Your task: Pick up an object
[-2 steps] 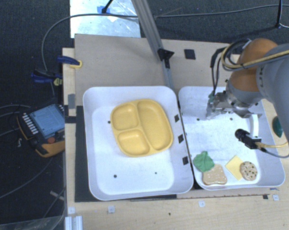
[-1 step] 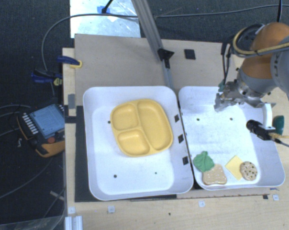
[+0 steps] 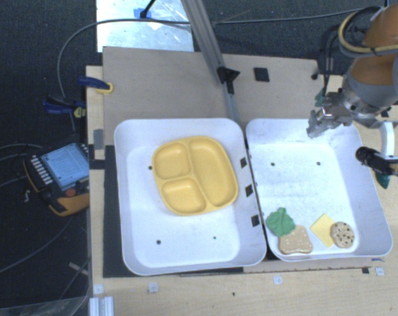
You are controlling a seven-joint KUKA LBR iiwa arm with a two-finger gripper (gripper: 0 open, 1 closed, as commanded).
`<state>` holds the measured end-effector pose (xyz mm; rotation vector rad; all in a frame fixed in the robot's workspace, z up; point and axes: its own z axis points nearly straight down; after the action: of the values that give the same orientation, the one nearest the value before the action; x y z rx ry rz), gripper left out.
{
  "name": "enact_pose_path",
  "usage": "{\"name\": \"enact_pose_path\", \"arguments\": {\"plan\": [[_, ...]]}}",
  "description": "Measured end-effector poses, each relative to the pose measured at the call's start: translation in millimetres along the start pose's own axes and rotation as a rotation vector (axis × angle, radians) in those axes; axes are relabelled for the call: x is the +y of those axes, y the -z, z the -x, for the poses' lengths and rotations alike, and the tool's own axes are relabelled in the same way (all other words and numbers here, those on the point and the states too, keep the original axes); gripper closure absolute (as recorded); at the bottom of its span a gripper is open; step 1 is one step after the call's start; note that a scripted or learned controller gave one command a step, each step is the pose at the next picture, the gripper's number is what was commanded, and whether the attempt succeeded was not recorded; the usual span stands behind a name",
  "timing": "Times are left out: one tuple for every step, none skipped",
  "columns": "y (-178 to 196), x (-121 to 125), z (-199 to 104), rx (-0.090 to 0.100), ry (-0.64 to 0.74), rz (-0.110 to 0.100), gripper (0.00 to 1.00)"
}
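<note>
- Nearest the camera, in the near corner of the right bin (image 3: 317, 157), four small toy foods lie in a huddle: a green leaf (image 3: 280, 221), a tan slice of bread (image 3: 295, 243) touching the leaf's near edge, a yellow cheese square (image 3: 323, 229) just beside the bread, and a round cookie (image 3: 342, 234) overlapping the cheese's right corner.
- In the left bin (image 3: 136, 176) a yellow divided plate (image 3: 194, 175) sits near the middle, with nothing on it (it is bulky for a two-finger grasp, so the small foods look the likelier targets).
- Farther back, the gripper (image 3: 319, 125) hangs over the far rim of the right bin, near its far right corner, with nothing between the fingers. Whether they stand apart or together I cannot tell; the tip is small and blurred.
- The relation that matters: the food cluster lies toward the near edge of the same bin, well apart from the gripper, almost straight along the bin's length. The cheese and cookie sit most nearly in line with it; the leaf lies a little further left.
- By my judgement the pick has not begun; the arm must travel toward the near corner and then descend.
</note>
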<state>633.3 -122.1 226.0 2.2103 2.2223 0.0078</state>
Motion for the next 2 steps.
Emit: {"name": "enact_pose_path", "arguments": {"plan": [[64,7,-3,0.000,0.002,0.000,1.00],[44,-17,-52,0.002,0.003,-0.010,1.00]]}}
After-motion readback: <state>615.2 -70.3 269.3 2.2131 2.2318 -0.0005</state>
